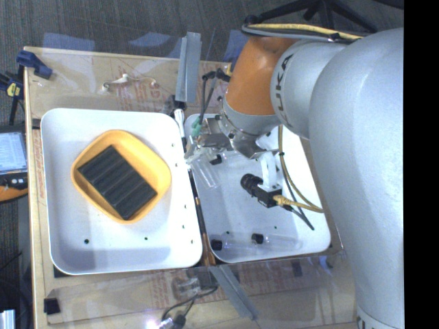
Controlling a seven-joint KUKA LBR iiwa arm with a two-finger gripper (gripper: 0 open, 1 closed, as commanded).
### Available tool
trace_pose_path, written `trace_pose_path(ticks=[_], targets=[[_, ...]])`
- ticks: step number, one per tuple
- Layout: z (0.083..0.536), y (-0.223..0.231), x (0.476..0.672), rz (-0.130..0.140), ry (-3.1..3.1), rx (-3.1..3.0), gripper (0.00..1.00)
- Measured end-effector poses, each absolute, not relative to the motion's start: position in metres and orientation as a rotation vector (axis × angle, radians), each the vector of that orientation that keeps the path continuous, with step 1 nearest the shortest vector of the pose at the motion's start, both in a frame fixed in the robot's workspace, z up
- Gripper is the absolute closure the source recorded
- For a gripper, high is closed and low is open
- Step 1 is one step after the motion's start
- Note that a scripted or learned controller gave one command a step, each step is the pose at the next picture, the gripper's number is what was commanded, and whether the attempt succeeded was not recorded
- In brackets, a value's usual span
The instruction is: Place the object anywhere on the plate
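1. The object to be placed cannot be picked out with certainty; a small greenish thing [197, 124] sits right at the gripper [203, 144], at the upper left corner of the right bin [274, 249], and may be it.
2. The plate [159, 164], yellow with a dark ribbed rectangular insert [116, 182], lies to the left of the gripper in the view, across the wall between the two bins. The insert's long axis runs diagonally, from upper left to lower right.
3. Whether the claw is apart, together or clamped on anything cannot be told: the wrist and its cabling cover it.
4. Judged from this, the coming move is a short carry leftward over the divider to the plate.
5. The left bin [103, 252] holds the plate alone. The right bin, much of it under the arm [343, 115], shows a black cable fitting [257, 187] over its floor.
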State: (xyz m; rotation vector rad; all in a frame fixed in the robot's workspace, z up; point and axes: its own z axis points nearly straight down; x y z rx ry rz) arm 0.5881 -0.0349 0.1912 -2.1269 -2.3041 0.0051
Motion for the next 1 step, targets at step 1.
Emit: trace_pose_path(ticks=[1], targets=[[0.1904,0.0176,0.5848,0.008,-2.523,-1.86,1.0]])
